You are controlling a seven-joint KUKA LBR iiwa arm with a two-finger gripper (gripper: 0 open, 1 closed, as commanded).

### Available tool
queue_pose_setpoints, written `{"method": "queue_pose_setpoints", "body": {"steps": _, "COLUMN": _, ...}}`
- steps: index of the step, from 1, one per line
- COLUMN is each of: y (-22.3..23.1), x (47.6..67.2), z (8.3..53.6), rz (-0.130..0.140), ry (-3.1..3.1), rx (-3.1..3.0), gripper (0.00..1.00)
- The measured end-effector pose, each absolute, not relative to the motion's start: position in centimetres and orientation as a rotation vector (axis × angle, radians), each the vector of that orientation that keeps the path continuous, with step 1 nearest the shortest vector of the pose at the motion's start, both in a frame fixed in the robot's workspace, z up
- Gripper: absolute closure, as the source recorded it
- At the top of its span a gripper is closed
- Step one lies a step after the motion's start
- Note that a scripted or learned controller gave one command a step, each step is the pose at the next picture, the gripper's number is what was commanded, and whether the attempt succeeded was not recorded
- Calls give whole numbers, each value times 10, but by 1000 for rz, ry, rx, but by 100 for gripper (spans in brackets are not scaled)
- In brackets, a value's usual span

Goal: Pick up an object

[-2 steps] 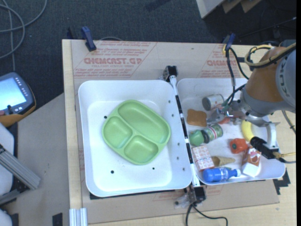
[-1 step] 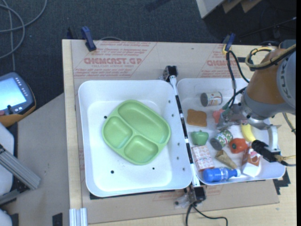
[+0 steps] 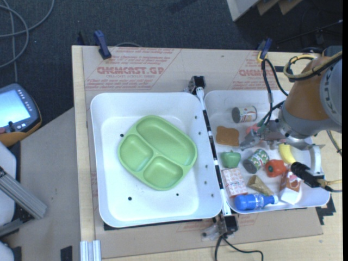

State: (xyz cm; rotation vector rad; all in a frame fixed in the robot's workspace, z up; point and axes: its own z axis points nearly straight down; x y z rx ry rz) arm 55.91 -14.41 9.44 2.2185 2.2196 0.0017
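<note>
The right bin (image 3: 215, 101) holds several small items. Among them are a tin can (image 3: 243, 113) at the back, a brown bread slice (image 3: 228, 136), a green pepper (image 3: 231, 159) and a green-labelled can (image 3: 256, 160). A red tomato (image 3: 274, 168) and a yellow banana (image 3: 286, 153) lie further right. My gripper (image 3: 256, 135) hangs low over the middle of this bin, just right of the bread slice and above the green-labelled can. The arm (image 3: 307, 105) hides what lies directly under the wrist.
A green divided plate (image 3: 157, 151) lies in the left bin (image 3: 109, 200). Near the front of the right bin are a pink-and-white box (image 3: 234, 180), a brown wedge (image 3: 260, 185), a blue bottle (image 3: 253, 201) and a small carton (image 3: 292, 186). Cables (image 3: 272, 83) trail over the back right.
</note>
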Motion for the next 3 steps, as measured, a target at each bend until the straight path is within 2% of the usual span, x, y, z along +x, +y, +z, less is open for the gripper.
{"method": "queue_pose_setpoints", "body": {"steps": 1, "y": -114, "x": 611, "z": 85, "rz": 5, "ry": 2225, "rx": 2213, "gripper": 0}}
{"method": "queue_pose_setpoints", "body": {"steps": 2, "y": -116, "x": 611, "z": 97, "rz": 6, "ry": 2220, "rx": 2214, "gripper": 100}}
{"method": "queue_pose_setpoints", "body": {"steps": 3, "y": -44, "x": 587, "z": 228, "rz": 19, "ry": 2226, "rx": 2205, "gripper": 100}}
